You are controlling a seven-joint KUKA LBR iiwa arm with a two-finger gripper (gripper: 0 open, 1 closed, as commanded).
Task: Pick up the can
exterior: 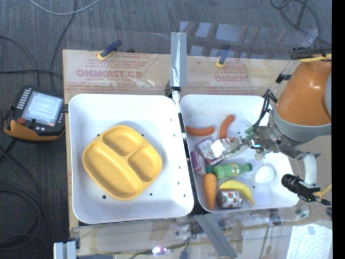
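Nearest the camera, at the front edge of the right bin [280, 201], the can [229, 199] lies on its side, red-and-white label up, touching the banana [239, 187] and just beside the carrot [210, 186]. Behind these, a green bottle [230, 170] and a white egg [264, 174]. Further in, a crumpled pink packet [211, 150], then two sausages [200, 129] toward the back wall. The pincer [241, 146] hangs over the packet and bottle, well short of the can; its tips merge with the clutter beneath, so how far apart they stand, and whether anything sits between them, cannot be told. Risks, as judged from here: a descent on this spot would meet the packet or bottle, not the can. The can lies crowded, so closing on it may catch the banana or nudge the carrot; lying on its side, it may roll away toward the bin wall. Left bin [81, 198] holds a yellow divided plate [123, 161]. Both bins rest on a brown board over the worktop [108, 74], held by yellow clamps. A teach pendant [35, 114] and loose cables lie on grey carpet beyond.
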